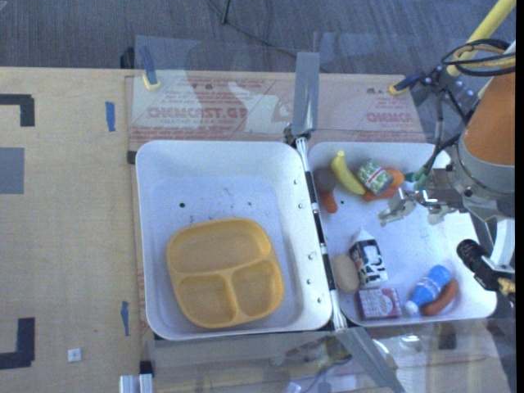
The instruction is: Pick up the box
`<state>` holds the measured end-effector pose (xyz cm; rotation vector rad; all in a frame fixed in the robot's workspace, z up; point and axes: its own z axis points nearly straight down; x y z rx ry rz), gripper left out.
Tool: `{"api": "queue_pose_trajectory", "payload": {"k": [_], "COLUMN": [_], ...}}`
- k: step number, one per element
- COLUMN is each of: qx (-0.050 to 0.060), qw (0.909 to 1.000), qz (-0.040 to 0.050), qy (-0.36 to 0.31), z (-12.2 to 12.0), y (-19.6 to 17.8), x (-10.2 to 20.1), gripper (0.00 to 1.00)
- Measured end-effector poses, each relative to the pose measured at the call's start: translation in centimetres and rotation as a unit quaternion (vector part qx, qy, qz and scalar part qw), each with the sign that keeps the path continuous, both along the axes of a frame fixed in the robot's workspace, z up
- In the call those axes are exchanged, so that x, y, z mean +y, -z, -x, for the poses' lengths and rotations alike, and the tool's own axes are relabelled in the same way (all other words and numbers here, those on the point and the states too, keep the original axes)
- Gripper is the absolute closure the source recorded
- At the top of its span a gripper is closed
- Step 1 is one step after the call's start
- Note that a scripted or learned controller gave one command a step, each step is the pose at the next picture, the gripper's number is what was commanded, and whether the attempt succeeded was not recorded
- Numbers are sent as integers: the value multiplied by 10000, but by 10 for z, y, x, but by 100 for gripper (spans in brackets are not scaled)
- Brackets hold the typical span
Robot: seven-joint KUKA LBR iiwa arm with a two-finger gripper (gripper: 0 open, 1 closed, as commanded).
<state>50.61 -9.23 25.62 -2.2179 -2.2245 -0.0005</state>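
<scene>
A small pink box (378, 303) lies flat at the front edge of the right bin (458, 244). Just behind it stands a black-and-white carton (368, 260), tilted slightly. My gripper (398, 204) hovers over the middle of the right bin, up and to the right of the carton and well apart from the pink box. Its fingers are open with nothing between them. The grey arm with its orange band (491, 129) comes in from the right.
The right bin also holds a banana (347, 174), a green-and-white packet (375, 176), a blue bottle (428, 288), a sausage (443, 299) and a tan roll (345, 272). A yellow divided plate (225, 273) lies in the left bin (221, 170).
</scene>
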Motion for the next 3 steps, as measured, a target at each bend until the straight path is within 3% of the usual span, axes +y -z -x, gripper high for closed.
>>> {"api": "queue_pose_trajectory", "payload": {"k": [1, 2, 3], "qx": [-14, -14, -6], "qw": [9999, 9999, 9999], "qz": [9, 8, 3], "qy": [147, 146, -155], "z": [-80, -80, -103], "y": [-15, -15, 32], "x": [-87, -87, -85], "gripper": [0, 0, 0]}}
